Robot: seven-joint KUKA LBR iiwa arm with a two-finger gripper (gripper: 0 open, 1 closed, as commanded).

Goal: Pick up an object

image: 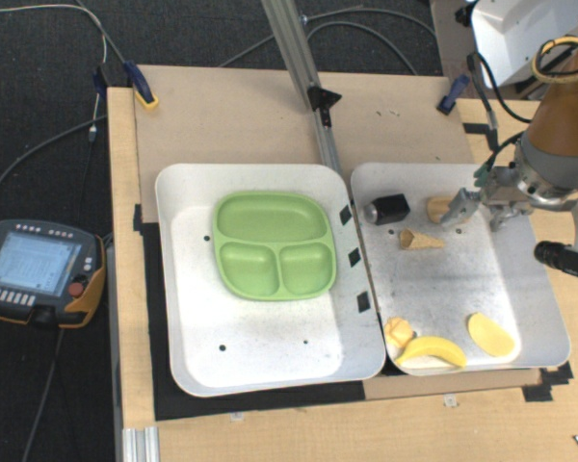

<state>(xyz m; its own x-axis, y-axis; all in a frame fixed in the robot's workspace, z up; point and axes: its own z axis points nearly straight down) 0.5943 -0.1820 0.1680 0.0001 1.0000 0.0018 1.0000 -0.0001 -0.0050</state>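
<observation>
Nothing's picked up yet: your pincer [474, 207] hangs open and empty at the right bin's [530, 287] 1 o'clock, just beside the tan chunk [440, 206], not gripping it.

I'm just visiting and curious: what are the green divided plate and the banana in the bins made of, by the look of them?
The green divided plate looks like moulded plastic: one even pale green, matte, with soft rounded rims around its three compartments. The banana is probably a plastic or rubber toy: its uniform bright yellow has a slight sheen and no spots, though a real one cannot be ruled out from this view.
</observation>
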